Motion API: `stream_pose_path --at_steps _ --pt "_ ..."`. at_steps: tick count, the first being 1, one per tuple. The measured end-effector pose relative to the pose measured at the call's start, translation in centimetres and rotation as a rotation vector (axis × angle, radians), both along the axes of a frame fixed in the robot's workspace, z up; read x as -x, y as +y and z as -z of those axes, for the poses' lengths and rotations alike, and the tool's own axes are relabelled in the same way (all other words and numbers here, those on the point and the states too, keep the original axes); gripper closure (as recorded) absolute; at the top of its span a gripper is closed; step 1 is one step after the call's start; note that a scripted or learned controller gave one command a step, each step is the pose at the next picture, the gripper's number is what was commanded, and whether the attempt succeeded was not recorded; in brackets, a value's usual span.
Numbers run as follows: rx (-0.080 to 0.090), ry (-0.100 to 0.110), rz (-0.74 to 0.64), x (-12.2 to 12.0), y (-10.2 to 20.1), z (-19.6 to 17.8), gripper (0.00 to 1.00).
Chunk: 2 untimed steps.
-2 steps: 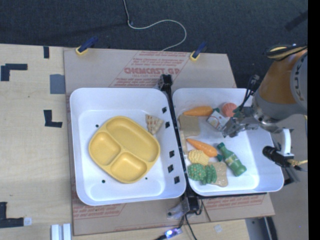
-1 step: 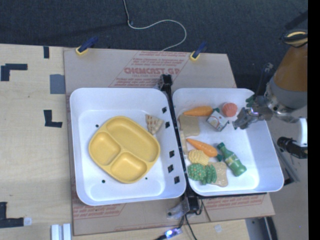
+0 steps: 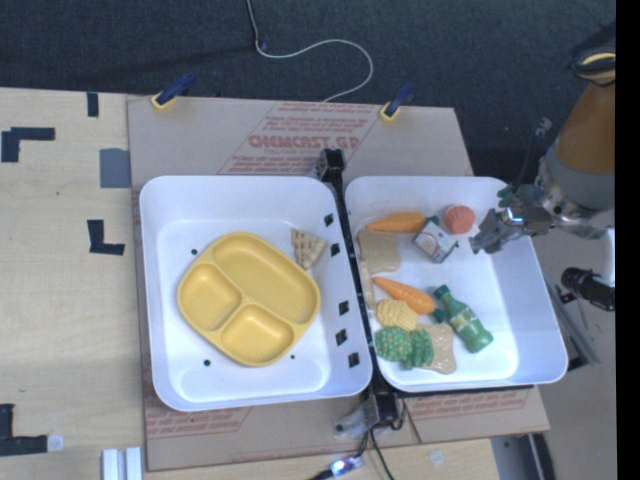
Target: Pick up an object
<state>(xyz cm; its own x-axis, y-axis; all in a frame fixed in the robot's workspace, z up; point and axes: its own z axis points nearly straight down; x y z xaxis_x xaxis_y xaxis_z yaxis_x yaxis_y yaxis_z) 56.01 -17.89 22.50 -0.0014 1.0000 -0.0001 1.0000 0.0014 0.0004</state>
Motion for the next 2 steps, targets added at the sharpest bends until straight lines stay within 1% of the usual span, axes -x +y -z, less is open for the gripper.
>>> stream_pose_path --at_steps 1,2 --pt "-0.002 0.002 -0.005 -0.5 6.0 -0.3 1.00" --pt "-0.001 0.003 -0.005 -0.3 11.7 0.7 1.00"
